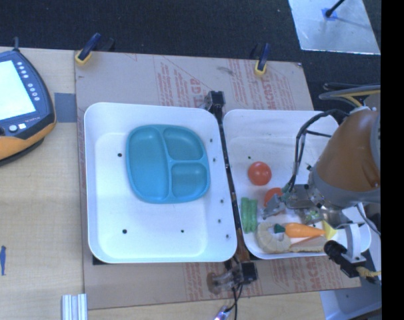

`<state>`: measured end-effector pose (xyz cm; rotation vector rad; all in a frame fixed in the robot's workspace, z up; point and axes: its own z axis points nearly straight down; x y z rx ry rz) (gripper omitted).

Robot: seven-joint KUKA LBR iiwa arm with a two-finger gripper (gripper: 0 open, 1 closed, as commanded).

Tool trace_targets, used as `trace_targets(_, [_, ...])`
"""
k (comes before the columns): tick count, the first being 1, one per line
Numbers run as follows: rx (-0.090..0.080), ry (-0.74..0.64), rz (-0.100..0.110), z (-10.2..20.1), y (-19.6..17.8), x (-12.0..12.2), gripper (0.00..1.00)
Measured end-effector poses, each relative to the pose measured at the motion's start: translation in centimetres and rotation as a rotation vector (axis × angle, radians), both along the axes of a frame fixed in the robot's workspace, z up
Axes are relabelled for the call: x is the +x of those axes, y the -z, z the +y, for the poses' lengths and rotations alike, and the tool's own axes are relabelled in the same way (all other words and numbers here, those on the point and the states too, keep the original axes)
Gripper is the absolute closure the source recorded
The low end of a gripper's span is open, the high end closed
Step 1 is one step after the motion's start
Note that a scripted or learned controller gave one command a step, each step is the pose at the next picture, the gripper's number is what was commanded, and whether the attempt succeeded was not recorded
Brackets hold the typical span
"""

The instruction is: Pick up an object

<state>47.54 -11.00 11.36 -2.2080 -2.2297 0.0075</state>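
In the right bin lie a red tomato, a smaller red piece, a green block, an orange carrot and a pale round bun. My gripper hangs low over the front of this bin, just beside the small red piece and above the bun. The orange-banded wrist stands over the bin's right side and hides what lies beneath it.
The left bin holds a blue divided plate. A teach pendant lies at the far left of the bench. Clamps grip the cardboard at the back. Cables run by the arm.
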Motion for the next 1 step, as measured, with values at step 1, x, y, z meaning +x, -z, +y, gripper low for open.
trace_targets(1, [0.000, 0.003, -0.001, -1.95, 2.23, 5.75, 0.00])
